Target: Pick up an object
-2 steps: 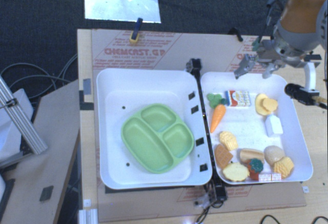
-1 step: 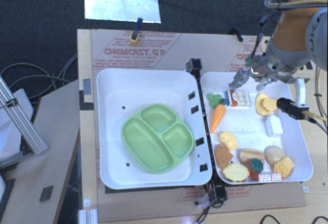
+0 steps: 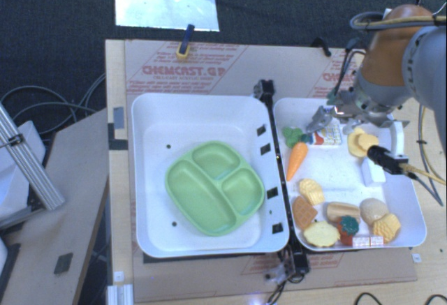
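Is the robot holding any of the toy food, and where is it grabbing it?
It cannot be told. The gripper hangs low in the right bin, near the carrot, but nothing shows clearly between its fingers.

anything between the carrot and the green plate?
Camera view: the left bin's right wall and the black clips on the seam lie between carrot and green plate; otherwise bare white floor.

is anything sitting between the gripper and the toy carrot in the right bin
Nothing visible does. The gripper hangs over the upper part of the right bin, and the carrot lies just below and to its left. Only bare bin floor shows between them. A small green piece lies just above the carrot's top, beside that line.
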Tool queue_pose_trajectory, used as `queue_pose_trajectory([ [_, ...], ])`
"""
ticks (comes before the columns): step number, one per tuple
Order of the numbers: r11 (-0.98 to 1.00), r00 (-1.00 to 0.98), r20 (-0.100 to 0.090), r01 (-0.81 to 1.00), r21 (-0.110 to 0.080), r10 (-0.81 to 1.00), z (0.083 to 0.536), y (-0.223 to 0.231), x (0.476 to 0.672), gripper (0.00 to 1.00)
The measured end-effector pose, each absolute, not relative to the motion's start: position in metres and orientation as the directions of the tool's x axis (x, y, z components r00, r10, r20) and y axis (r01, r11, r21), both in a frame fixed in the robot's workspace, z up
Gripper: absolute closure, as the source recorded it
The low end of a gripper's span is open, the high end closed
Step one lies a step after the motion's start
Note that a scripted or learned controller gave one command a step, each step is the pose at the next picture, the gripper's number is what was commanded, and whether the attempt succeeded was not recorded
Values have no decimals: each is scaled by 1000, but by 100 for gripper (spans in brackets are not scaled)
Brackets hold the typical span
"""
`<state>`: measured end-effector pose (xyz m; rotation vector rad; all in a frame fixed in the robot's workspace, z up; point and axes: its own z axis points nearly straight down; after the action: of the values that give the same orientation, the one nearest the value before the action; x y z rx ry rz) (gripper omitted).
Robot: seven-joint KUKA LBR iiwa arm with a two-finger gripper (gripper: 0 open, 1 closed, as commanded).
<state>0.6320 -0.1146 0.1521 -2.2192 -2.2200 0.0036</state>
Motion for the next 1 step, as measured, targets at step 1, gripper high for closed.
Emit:
queue_pose_trajectory([
  [1,4,-4,1,1000,-1,1000,108,-107,634,0],
])
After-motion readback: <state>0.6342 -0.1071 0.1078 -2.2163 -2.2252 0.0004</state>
